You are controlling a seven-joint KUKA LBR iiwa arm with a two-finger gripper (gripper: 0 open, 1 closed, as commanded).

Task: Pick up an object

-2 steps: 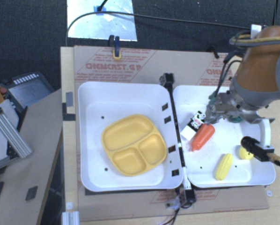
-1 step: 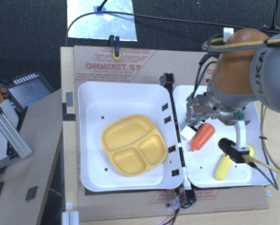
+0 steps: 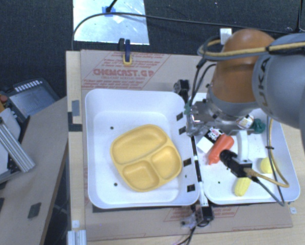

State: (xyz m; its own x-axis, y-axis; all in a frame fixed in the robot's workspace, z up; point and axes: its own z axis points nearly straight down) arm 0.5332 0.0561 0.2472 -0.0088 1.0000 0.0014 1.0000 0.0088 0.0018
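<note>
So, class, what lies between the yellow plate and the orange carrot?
In the camera view, between plate and carrot lie bare left bin floor and the meeting rims of it and the right bin.

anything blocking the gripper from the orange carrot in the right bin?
Nothing visible blocks it. The gripper hangs over the left edge of the right bin, up-left of the orange carrot. A small printed card lies close by the carrot's upper end.

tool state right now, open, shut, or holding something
tool: cannot be told; it is low over the right bin, beside the orange carrot.
</note>
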